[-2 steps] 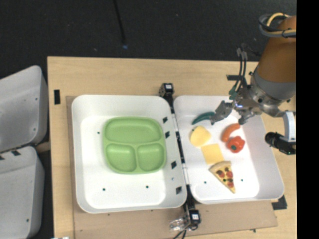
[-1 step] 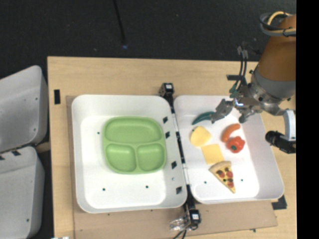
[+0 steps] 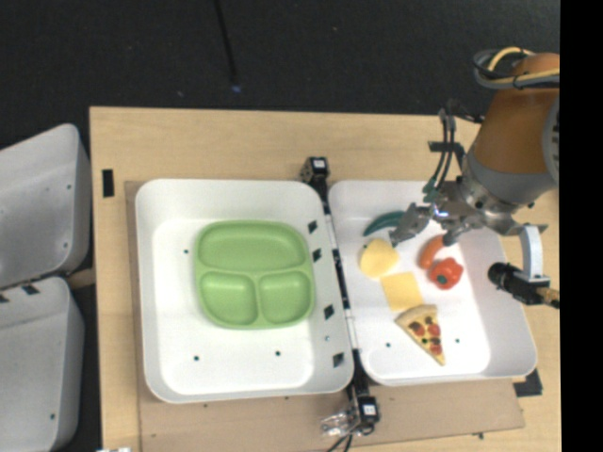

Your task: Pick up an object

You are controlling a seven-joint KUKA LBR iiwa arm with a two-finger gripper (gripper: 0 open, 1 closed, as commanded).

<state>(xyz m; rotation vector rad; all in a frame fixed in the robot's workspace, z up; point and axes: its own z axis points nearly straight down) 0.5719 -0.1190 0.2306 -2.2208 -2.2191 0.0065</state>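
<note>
In the right bin (image 3: 504, 342) lie a red pepper (image 3: 445, 269), a round yellow piece (image 3: 378, 257), a flat yellow square (image 3: 402, 290), a pizza slice (image 3: 423, 331) and a green curved piece (image 3: 383, 221). My gripper (image 3: 429, 233) hangs over the far part of this bin, just beyond the red pepper and right of the green piece. Its fingers are spread open, one towards the yellow piece and one over the pepper's top. Nothing is held between them.
The left bin (image 3: 160, 347) holds a green divided plate (image 3: 252, 273). A black divider with clips (image 3: 333, 281) runs between the bins. A dark fitting (image 3: 516, 281) sits at the right bin's right wall. The arm's orange band (image 3: 516, 139) looms over the far right corner.
</note>
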